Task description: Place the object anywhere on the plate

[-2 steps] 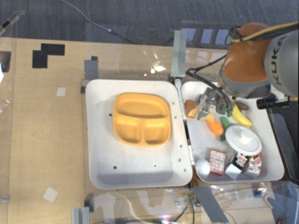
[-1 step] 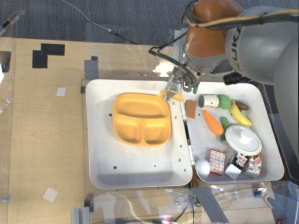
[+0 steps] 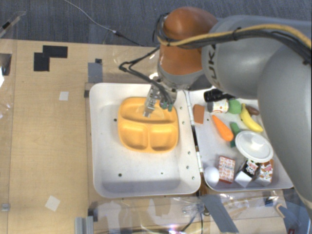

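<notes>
A yellow plate (image 3: 147, 126) with three compartments lies in the left white bin (image 3: 107, 145). My gripper (image 3: 159, 103) hangs over the plate's far right corner, above its back compartment. A small green bit (image 3: 169, 107) shows at the gripper's tip, just over the plate's rim. Whether it is a held object or part of the gripper is too small to tell. The orange-banded wrist (image 3: 183, 38) hides the bin's back edge behind it.
The right bin (image 3: 204, 145) holds a brown block (image 3: 199, 113), a carrot (image 3: 223, 128), a banana (image 3: 251, 121), a black-capped bottle (image 3: 217, 100), a white lid (image 3: 253, 146), small cartons (image 3: 226, 168) and a white egg (image 3: 212, 175). The arm's grey body covers the right side.
</notes>
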Controlling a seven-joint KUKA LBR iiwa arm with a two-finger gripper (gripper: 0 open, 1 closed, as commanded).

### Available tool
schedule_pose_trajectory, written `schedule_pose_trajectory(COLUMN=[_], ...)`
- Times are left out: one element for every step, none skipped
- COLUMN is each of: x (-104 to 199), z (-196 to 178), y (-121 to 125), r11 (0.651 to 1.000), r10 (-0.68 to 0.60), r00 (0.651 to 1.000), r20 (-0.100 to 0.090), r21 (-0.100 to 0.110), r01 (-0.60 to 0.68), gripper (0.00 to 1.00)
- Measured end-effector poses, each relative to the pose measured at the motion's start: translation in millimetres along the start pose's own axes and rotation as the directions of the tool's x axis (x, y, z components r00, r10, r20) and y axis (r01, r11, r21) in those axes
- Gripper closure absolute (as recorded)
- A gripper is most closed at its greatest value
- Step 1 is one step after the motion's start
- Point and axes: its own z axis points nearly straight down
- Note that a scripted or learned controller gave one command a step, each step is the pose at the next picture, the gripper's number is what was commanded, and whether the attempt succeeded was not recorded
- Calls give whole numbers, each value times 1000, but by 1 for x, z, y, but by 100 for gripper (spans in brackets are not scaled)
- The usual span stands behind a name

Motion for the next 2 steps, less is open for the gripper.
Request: schedule_pose_trajectory(x=[42, 41], z=[-49, -48], y=[13, 12], r11=[1000, 1000], r10=[6, 8], r00=[1000, 1000], r20=[6, 4], r21=[-2, 1], r01=[-6, -8], gripper=[100, 0])
